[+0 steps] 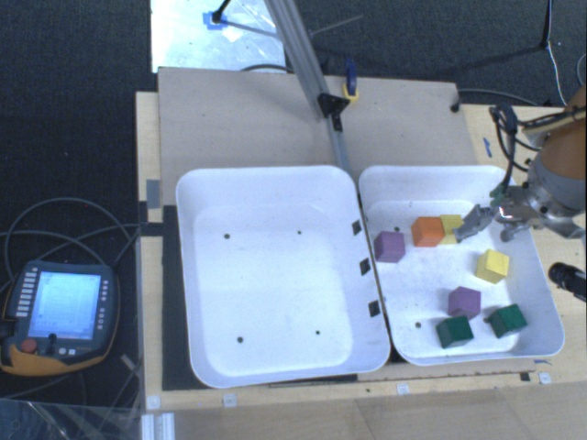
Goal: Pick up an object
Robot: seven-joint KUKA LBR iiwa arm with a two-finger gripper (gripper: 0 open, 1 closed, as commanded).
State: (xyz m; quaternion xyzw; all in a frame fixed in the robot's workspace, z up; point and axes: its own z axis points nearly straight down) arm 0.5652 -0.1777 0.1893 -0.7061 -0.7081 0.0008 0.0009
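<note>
Camera view
Landmark: the right bin (541, 342), holding every block.
Gripper (486, 220): over the bin's back half, coming in from the right wall; fingers look slightly spread with nothing between them.
Nearest blocks: an orange block (427, 232) and a yellow block (451, 225) touching it, both near the bin's back wall, just left of the fingertips.
Other blocks: a purple block (390, 246) by the left wall; a second yellow block (492, 266) mid-bin; another purple block (464, 301) and two green blocks (454, 331) (506, 320) toward the front wall.
Handling: probably light, stiff, small cubes; smooth faces may slip.
Hold: pinch two opposite flat faces, preferably on a block standing apart.
Orientation: near-cubic, no clear long axis; most sit turned at a slant to the bin walls.
</note>
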